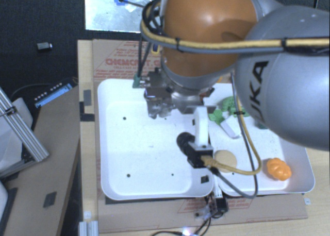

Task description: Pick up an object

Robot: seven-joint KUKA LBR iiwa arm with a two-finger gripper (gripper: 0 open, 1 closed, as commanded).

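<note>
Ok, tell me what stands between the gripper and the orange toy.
The gripper hangs over the left bin, the orange toy lies in the right bin. Between them: the bins' adjoining rims and a tan disc.

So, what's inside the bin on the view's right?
An orange lumpy object, a green object, a tan disc and a pale flat piece lie in the bin. The arm covers its far side, so anything there is hidden.

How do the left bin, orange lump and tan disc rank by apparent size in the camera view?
1. Left bin, largest.
2. Orange lump and tan disc look alike; the disc is partly covered, so unranked.
</note>
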